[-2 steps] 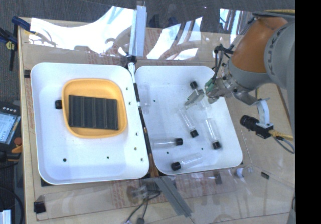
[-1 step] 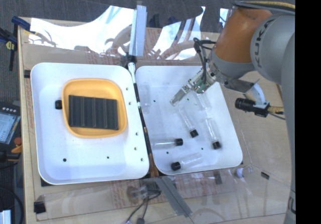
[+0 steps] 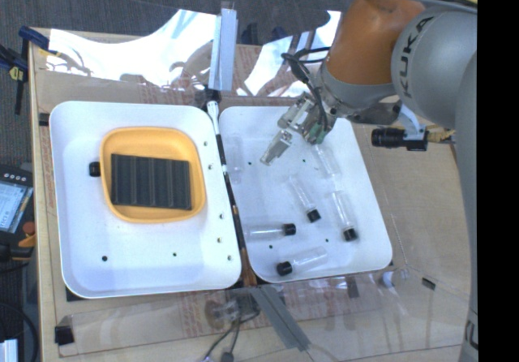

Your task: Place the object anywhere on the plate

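You see the grey arm (image 3: 422, 52) with its orange band reaching in from the right over two white bins: the left bin (image 3: 73, 214) carries a yellow plate (image 3: 150, 149) bearing a dark ribbed insert (image 3: 154, 182), and the right bin (image 3: 365, 214) holds the vials. The gripper (image 3: 280, 145) hangs above the right bin's upper part, and how far its fingers stand apart cannot be told. Four clear vials with black caps (image 3: 273, 231) lie loose on the right bin's floor, none on the plate.
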You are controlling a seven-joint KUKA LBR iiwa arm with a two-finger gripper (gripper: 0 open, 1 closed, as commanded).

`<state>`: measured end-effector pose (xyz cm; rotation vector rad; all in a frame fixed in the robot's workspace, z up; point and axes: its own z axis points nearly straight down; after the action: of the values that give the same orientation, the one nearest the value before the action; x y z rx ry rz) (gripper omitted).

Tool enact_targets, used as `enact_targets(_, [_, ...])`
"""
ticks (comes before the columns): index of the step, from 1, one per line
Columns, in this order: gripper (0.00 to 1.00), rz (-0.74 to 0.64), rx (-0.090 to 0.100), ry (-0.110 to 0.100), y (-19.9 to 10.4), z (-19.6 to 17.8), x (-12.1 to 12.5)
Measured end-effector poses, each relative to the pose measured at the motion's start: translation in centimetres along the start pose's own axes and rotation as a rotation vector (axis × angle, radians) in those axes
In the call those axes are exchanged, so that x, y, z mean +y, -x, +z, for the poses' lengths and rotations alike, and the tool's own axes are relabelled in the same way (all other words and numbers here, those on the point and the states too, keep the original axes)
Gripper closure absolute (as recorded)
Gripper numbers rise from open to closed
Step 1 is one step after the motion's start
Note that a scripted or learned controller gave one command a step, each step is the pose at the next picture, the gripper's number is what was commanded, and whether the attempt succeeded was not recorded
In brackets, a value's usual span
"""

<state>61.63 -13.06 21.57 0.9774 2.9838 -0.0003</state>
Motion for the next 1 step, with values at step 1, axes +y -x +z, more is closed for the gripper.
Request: enact_targets(1, [0.0,-0.038,0.003,-0.001,-1.96,0.69,3.0])
